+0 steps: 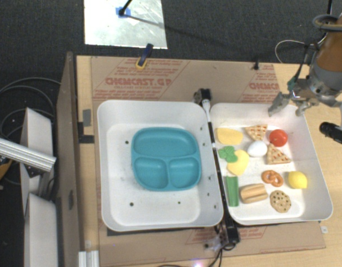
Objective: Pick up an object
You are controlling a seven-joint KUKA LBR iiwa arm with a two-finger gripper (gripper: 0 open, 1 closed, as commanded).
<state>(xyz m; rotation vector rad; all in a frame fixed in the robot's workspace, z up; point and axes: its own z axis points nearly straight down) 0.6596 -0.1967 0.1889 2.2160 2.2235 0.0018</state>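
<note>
Toy food [258, 166] fills right bin [318, 196] on cardboard-lined bench [176, 79].

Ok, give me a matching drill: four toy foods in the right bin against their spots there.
Things:
1. round red tomato
2. yellow lemon
3. brown chocolate-chip cookie
4. green cucumber stick

Places:
A. near corner, below the lemon
B. beside the divider, left of the bread roll
C. far row, right of the pizza slice
D. right side, next to the pretzel

Pairs: 1-C, 2-D, 3-A, 4-B

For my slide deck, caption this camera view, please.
Open gripper hovers above right bin of toy food; blue tray in left bin.
</note>
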